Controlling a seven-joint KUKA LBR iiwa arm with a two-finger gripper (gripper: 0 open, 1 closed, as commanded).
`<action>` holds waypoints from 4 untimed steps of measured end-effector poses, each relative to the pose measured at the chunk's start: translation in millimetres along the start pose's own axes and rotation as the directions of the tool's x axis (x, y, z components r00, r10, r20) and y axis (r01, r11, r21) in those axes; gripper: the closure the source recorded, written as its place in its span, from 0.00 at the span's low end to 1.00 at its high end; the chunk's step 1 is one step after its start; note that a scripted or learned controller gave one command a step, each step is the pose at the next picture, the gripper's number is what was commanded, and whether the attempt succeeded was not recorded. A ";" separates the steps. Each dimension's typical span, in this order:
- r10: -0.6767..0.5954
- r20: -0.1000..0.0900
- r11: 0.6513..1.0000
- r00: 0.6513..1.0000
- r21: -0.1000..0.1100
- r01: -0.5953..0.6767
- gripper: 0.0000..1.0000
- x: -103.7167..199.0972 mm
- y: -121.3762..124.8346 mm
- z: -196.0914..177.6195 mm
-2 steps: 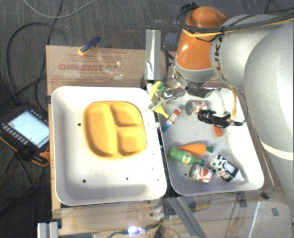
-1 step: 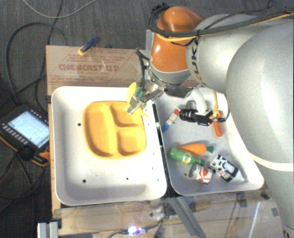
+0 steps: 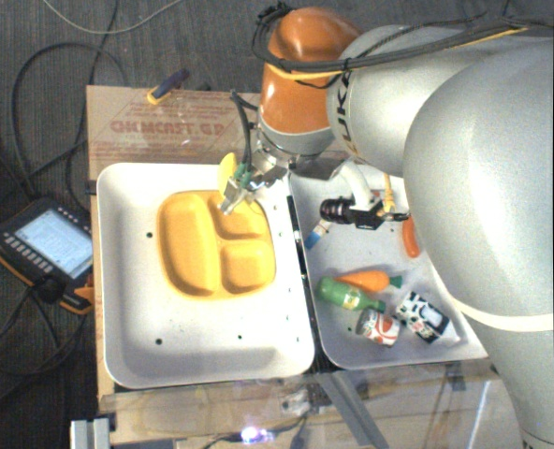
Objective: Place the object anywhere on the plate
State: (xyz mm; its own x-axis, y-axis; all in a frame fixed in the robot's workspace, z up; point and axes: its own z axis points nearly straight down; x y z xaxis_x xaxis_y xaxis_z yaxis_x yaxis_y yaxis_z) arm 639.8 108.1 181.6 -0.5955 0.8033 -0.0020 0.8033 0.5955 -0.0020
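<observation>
A yellow plate (image 3: 211,246) with compartments lies in the left white bin (image 3: 132,335). My gripper (image 3: 232,195) hangs over the plate's far right corner, just above its rim. It is shut on a small pale yellow object (image 3: 227,169), which sticks out on the gripper's left side above the plate's edge. The arm hides the rest of that object.
The right bin (image 3: 445,349) holds an orange carrot (image 3: 366,281), a green bottle (image 3: 345,295), a red and white can (image 3: 380,328), a black and white pack (image 3: 423,316), an orange piece (image 3: 410,238) and a small blue thing (image 3: 311,238). The bins' shared wall runs just right of the plate.
</observation>
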 end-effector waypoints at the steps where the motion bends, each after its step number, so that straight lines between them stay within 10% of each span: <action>1: 0.339 0.000 0.941 0.941 0.002 -0.339 1.00 -29.8 2.0 -1.1; 2: 0.244 -0.001 0.970 0.970 0.001 -0.244 1.00 21.7 1.7 7.0; 3: 0.003 0.001 1.000 1.000 0.000 -0.003 1.00 -10.3 -29.3 -110.7; 4: -0.023 -0.002 1.000 1.000 0.000 0.023 1.00 4.8 -23.2 -1.2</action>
State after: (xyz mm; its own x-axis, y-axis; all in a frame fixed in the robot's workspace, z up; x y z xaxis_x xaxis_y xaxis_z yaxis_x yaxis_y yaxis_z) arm 618.2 98.2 182.9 -0.6142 0.7892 0.0000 0.7892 0.6142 -0.0023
